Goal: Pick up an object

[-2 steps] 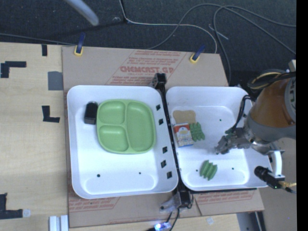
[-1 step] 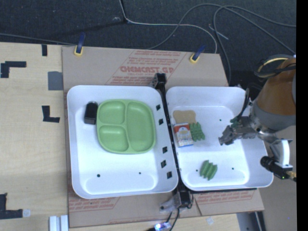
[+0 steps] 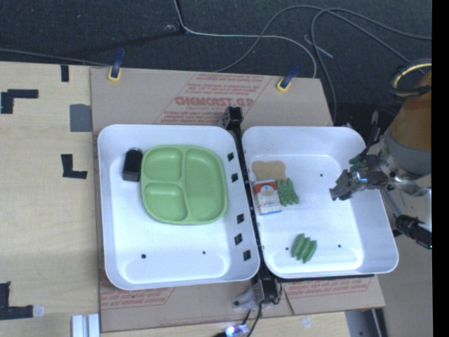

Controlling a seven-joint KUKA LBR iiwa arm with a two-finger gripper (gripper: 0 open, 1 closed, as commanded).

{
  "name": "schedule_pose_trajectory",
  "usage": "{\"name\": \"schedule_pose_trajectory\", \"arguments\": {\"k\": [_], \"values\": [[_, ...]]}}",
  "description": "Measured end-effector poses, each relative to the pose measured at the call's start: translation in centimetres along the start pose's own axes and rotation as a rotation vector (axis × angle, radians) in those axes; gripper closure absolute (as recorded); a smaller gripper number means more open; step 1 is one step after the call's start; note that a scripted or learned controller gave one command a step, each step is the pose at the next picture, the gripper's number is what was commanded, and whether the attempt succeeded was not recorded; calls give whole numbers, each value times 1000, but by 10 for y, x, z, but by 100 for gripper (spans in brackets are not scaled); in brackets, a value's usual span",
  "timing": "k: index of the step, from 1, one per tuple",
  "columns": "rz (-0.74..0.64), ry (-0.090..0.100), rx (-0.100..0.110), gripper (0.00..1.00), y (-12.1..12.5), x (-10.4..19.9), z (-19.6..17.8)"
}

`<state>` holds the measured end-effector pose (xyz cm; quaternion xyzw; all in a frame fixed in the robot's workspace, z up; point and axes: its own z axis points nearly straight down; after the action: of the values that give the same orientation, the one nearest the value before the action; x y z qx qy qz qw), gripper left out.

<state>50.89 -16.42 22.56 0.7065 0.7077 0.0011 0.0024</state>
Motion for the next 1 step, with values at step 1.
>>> {"name": "schedule_pose_trajectory", "arguments": {"k": [1], "values": [[-5, 3, 6, 100, -1, 64, 2]]}}
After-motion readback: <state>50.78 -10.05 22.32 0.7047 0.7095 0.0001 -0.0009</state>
